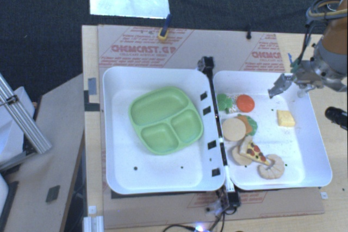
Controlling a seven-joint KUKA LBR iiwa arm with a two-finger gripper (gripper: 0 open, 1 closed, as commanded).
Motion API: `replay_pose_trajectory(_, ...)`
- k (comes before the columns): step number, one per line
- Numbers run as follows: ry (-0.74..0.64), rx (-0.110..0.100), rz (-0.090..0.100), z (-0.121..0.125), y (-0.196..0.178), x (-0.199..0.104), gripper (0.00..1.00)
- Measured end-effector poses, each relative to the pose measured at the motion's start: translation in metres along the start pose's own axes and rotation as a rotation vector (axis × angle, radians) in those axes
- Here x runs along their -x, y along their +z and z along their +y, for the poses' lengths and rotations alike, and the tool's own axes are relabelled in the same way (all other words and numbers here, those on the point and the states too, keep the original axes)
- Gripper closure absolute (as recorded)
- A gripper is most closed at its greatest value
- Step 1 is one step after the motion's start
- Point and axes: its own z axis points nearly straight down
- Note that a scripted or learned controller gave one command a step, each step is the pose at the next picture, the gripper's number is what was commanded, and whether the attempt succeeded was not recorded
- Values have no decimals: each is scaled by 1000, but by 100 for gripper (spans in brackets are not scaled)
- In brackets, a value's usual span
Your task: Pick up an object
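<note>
Your hand (284,86) hangs at the right bin's (318,163) far edge; I cannot tell its opening. The cheese block (286,118), just nearer, looks light, stiff: take its flat sides.

The arm (331,43) is grey metal with an orange band above the wrist, a yellowish cable looped at its 12 o'clock end; the tool (280,86) is grey, angular
</note>
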Motion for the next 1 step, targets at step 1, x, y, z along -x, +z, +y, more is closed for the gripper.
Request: replay_pose_trajectory(1,2,-2,0,7,59,2,0)
